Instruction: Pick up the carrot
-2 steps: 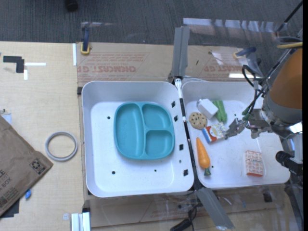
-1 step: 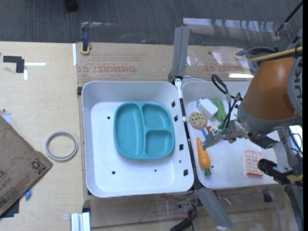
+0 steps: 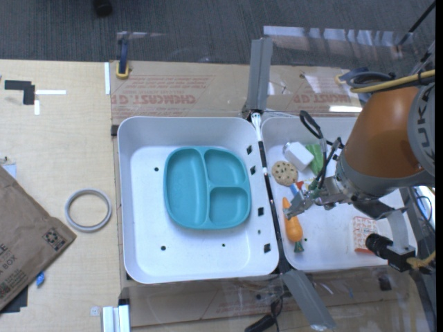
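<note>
Carrot lies in the right bin near its left wall, below a round cookie. Just above it hangs the claw; how far open it is, I can't tell. A teal divided plate sits in the left bin.

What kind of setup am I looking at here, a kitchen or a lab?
Most likely a robotics lab bench: two white bins on a wooden bench, toy food such as a carrot, tape, and grey office carpet.

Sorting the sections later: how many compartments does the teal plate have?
3. The teal plate in the left bin has one long compartment on the left, one upper right, one lower right.
</note>
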Controlling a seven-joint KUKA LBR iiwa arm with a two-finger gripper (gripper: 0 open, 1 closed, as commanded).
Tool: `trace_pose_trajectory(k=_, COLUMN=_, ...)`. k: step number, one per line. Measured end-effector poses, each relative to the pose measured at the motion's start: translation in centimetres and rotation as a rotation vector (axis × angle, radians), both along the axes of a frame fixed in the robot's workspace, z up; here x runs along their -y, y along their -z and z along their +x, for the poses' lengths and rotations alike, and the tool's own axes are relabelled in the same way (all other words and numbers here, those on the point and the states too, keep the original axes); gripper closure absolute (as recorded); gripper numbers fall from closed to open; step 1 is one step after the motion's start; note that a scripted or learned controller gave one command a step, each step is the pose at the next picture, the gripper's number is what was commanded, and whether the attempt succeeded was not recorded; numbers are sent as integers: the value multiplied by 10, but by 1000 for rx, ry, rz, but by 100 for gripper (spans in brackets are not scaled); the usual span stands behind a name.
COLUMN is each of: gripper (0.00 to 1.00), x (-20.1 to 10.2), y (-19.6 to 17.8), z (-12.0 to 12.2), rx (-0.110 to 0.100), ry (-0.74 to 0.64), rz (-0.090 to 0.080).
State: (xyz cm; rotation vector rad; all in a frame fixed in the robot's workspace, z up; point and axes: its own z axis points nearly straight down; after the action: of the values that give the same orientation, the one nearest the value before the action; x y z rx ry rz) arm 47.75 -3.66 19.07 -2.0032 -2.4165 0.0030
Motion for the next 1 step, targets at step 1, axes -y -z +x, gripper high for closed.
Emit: trace_pose_trajectory(k=1, gripper=0, x=9, y=0, z=0, rx=0, ry=-131, rz=0)
